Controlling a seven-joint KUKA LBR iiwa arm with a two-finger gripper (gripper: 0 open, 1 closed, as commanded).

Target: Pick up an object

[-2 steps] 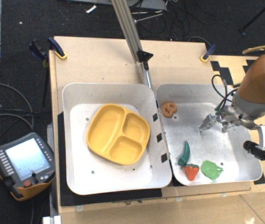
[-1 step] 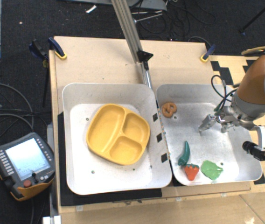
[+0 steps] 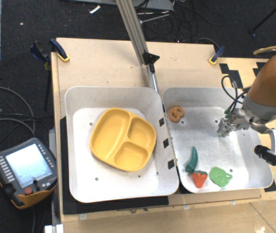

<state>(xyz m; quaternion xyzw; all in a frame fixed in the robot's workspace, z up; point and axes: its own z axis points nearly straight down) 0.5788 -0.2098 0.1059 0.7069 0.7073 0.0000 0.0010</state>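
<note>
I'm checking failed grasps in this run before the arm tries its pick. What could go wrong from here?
1. The gripper sits over bare floor of the right bin, away from every item, so closing here would likely grab nothing.
2. The teal pepper, strawberry and green leaf lie close together; a pick there may catch two or nudge one aside.
3. The pretzel lies near the bin's wall, leaving little finger room.

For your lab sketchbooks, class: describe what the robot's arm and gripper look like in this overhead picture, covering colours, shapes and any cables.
The arm enters from the right as a rounded, bulky body, orange on top with a grey section below. Black cables loop loosely beside the wrist. The gripper is a small grey metal assembly, and a white bracket with a black knob sticks out beneath it.
</note>
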